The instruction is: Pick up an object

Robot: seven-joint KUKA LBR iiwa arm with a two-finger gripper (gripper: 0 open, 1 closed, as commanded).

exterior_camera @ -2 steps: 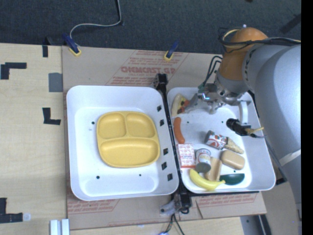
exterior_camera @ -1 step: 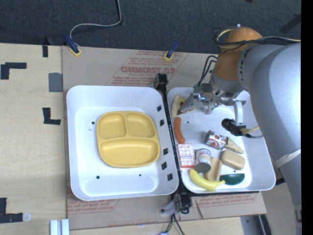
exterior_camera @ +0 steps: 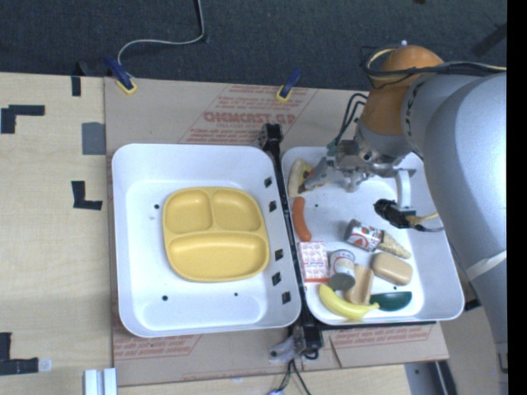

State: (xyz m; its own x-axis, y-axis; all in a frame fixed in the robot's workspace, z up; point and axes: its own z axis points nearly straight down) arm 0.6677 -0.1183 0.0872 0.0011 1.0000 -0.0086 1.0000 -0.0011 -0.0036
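The end effector point(exterior_camera: 317, 178) hangs low over the upper left corner of the right bin point(exterior_camera: 436, 303), reaching in from the arm's grey bulk on the right; whether it is spread or pressed together I cannot tell, since the wrist hides that part. Just beside it toward the bin's corner lies a pale yellowish piece point(exterior_camera: 300, 171), and just below it the orange-red sausage point(exterior_camera: 301, 218) lies lengthwise along the bin's left wall.

Farther below sit the red-and-white packet point(exterior_camera: 314, 261), a small can point(exterior_camera: 363, 236), a tan bread-like piece point(exterior_camera: 391, 267), a banana point(exterior_camera: 343, 303) and a dark green item point(exterior_camera: 394, 301) — all crowded together. Well to the left, in the other bin point(exterior_camera: 136, 220), rests the yellow divided plate point(exterior_camera: 216, 232).

The step in hand looks like choosing and closing on a target. The sausage seems the best choice — near and free of neighbours. The grip should straddle its short axis, descend squarely, and keep clear of the bin wall so nothing jams against the rim.
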